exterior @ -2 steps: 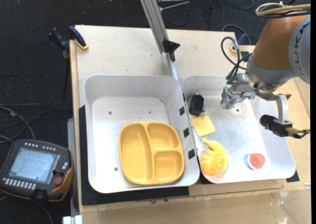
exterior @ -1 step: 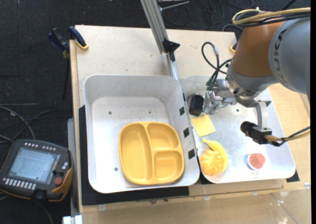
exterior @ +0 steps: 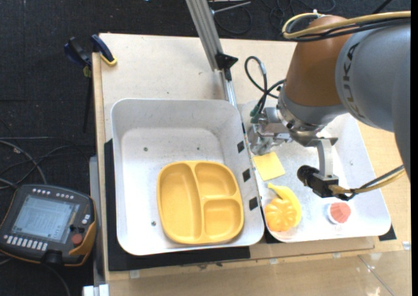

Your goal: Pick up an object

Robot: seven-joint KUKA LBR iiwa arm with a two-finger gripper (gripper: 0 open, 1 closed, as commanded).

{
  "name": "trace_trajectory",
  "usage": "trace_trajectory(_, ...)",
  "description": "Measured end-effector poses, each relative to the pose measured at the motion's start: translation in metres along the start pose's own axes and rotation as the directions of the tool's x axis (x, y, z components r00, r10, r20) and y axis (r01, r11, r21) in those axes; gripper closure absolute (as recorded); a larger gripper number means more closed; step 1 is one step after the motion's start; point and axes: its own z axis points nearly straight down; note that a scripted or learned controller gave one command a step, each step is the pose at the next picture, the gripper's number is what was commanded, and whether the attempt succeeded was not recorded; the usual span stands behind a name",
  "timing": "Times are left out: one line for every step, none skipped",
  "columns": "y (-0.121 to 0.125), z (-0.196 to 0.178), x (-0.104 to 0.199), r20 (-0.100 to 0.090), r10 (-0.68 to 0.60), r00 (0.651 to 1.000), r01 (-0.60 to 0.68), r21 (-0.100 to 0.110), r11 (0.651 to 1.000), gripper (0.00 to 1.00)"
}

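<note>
On the floor at far left lies a pendant (exterior: 44, 223), well apart from the bench (exterior: 157, 59). A blue clamp (exterior: 88, 49) grips the bench's back left corner. The left bin (exterior: 130, 125) has bare white floor along its back and left walls; a yellow tray (exterior: 199, 202) with three compartments takes up its front right part, close to the front rim and to the wall shared with the right bin (exterior: 372, 213). A metal pole (exterior: 202, 17) slants down from the top to the seam between the bins.

In the right bin, a yellow card (exterior: 270, 166) lies flat just beside the shared wall. In front of it sits a yellow squash (exterior: 283, 210), close to the front rim. Further right, a small pink piece (exterior: 339, 212) rests near the front rim, apart from the squash.

The arm (exterior: 353, 66) comes in from the right and bends down over the back of the right bin, covering much of its floor. The gripper (exterior: 269, 132) hangs low near the shared wall, just behind the card's back edge. Whether its fingers stand wide or narrow I cannot tell; nothing shows between them. The squash and the pink piece lie well in front of it, untouched.
</note>
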Motion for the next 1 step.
trace_trajectory(-0.0157, 0.0043, 0.0451, 0.001, 0.001, 1.0, -0.001, 0.002, 1.0, 1.0)
